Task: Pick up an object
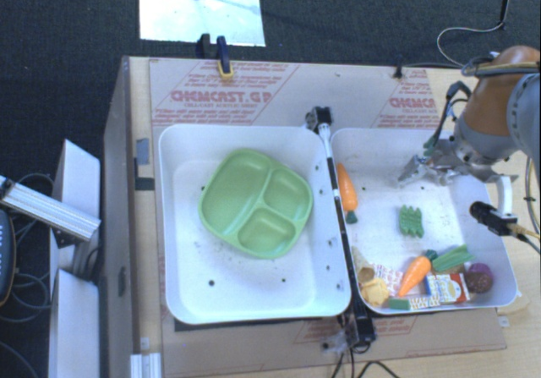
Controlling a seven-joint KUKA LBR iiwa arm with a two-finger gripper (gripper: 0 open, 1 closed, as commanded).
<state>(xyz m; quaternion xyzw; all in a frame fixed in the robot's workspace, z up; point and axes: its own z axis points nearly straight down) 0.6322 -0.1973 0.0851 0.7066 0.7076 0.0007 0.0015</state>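
Toy food [423, 276] lies heaped against the right bin's [505, 293] near wall, probably slid there, with a green piece [411, 221] and a carrot [346, 188] loose farther back as easier picks. Beyond, the gripper [427, 167] hangs over bare floor, fingers spread, holding nothing.

Two bins side by side on the bench [254, 89]. Left bin [194, 283]: a divided plate [256, 202] near its middle. Right bin [380, 148]: one carrot [347, 189] along the left wall, a bean cluster [411, 221] mid-bin, a second carrot [414, 275] among a crowd of small items along the front wall (too small to name). Gripper [431, 167] above the back of the right bin.
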